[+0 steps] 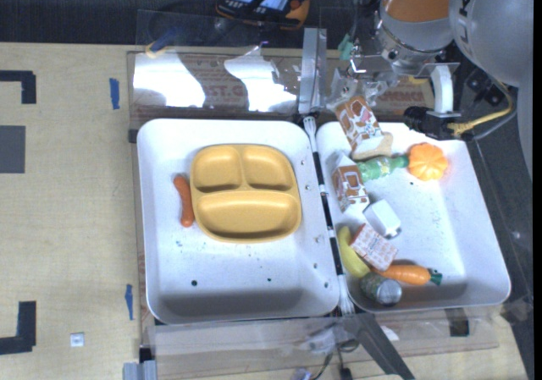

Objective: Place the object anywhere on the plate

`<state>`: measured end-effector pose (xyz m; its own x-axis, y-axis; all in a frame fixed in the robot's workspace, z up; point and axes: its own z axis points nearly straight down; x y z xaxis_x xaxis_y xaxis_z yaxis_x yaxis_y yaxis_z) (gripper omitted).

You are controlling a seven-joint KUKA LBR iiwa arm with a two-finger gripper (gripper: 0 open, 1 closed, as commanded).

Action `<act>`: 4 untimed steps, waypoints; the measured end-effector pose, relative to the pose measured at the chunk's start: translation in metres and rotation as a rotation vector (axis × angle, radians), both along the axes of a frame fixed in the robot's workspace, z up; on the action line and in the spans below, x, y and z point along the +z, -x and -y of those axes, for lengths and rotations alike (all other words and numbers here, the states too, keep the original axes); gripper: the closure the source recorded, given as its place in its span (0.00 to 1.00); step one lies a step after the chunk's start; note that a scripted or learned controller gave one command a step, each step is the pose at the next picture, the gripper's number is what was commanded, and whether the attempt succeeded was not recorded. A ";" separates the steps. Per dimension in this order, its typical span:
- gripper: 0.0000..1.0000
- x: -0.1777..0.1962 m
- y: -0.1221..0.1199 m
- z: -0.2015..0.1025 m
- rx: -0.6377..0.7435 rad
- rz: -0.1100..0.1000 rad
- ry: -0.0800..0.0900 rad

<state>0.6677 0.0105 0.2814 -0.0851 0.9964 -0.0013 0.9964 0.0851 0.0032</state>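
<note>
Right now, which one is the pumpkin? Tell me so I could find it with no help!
Look at the right bin, the one full of toys. Go to its far corner nearest the arm, where the pumpkin sits just past the green end of a toy vegetable. It is the only round orange thing with ridges; the carrot is orange too, but long and at the near end.

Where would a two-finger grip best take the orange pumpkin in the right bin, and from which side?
Probably from straight above, fingers closing across the pumpkin's round body at its widest part. It sits near the far edge of the right bin, with the green bottle touching its left side, so squeezing along the near-far line looks less obstructed.
</note>
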 end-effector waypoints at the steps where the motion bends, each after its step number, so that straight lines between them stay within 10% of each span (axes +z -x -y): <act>1: 1.00 -0.024 0.001 -0.017 0.113 -0.008 -0.001; 2: 1.00 -0.109 0.001 -0.100 0.168 -0.006 -0.001; 3: 1.00 -0.132 0.002 -0.088 -0.011 -0.009 -0.001; 4: 0.00 -0.131 0.001 -0.088 -0.011 -0.008 -0.001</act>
